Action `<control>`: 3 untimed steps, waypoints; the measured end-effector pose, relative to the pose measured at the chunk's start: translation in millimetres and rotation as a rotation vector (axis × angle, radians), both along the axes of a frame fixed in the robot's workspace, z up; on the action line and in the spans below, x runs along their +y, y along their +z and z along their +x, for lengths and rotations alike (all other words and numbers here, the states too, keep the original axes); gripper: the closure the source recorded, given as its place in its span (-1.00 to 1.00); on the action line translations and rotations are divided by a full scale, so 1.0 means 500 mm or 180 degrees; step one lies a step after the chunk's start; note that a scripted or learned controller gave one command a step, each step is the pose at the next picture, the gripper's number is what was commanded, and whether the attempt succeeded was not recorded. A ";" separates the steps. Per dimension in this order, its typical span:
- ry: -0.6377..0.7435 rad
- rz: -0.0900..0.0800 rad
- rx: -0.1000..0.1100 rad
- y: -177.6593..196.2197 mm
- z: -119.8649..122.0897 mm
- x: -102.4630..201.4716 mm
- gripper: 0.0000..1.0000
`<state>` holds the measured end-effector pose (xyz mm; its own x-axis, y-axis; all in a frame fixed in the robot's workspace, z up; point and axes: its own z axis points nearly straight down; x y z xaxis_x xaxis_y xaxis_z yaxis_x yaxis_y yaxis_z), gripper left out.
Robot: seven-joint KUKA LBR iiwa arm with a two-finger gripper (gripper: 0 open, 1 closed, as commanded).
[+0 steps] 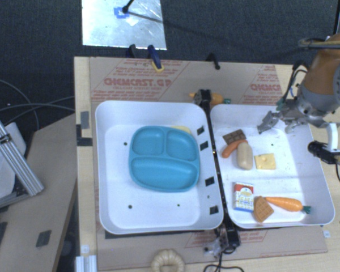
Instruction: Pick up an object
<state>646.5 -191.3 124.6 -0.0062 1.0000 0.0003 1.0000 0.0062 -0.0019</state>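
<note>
The right bin holds several toy foods: a brown chocolate piece, a red-orange sausage, a beige roll, a yellow cheese slice, a red and white box, a waffle and a carrot. My gripper hangs over the far part of that bin, up and to the right of the chocolate piece. It is open, with nothing between its fingers.
The left bin bears a blue divided plate with a yellow item at its far edge. Black clips line the wall between the bins. A black part of the arm juts over the right bin's right side.
</note>
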 end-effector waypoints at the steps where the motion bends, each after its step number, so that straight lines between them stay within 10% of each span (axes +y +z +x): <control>1: 0.0002 -0.0001 -0.0002 -0.084 0.000 0.002 -1.00; 2: 0.0008 -0.0007 -0.0028 -0.055 0.005 0.001 1.00; 3: -0.0013 -0.0009 -0.0035 0.070 0.005 -0.014 1.00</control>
